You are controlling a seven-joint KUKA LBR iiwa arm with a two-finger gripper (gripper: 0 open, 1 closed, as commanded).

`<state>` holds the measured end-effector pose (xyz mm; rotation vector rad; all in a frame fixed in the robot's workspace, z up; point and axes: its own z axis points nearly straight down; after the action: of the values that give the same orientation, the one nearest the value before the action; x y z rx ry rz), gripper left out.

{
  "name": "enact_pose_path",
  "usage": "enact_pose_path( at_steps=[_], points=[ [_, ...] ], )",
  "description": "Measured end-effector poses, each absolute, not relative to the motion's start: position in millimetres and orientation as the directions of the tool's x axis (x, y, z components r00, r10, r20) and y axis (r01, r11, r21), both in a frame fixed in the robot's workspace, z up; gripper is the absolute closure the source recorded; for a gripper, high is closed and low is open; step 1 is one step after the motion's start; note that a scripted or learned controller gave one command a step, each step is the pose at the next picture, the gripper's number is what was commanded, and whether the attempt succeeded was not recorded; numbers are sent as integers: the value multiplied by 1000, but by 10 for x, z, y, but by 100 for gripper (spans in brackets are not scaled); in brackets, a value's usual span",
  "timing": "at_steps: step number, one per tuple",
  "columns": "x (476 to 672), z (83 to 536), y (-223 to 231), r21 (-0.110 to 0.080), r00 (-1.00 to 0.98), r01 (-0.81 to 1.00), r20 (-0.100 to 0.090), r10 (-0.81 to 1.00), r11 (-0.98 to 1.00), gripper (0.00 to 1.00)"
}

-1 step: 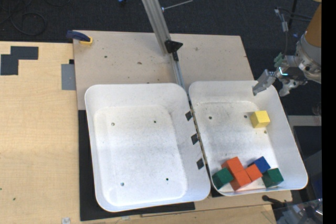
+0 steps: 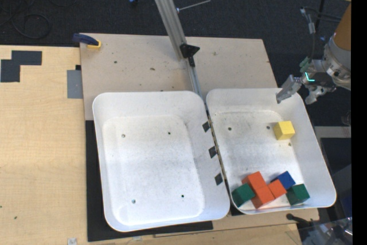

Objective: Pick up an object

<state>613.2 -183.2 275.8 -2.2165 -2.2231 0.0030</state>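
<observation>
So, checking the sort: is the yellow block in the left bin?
No, the yellow block sits in the right bin, apart from the other blocks.

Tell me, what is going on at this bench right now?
A robot arm reaches in from the right, its pincer open above the far right corner of the right bin, holding nothing. In that bin a yellow block sits alone, while orange, blue and green blocks cluster at the near edge. No block has been picked up yet.
</observation>
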Motion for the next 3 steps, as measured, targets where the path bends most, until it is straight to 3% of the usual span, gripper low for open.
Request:
enact_pose_path(
  at_steps=[2,3],
  points=[
    [6223,1511,-1849,-9,0,1000,2,1000,0,0],
    [6278,1107,-1815,-1,-2,1000,0,1000,2,0]
  ],
)
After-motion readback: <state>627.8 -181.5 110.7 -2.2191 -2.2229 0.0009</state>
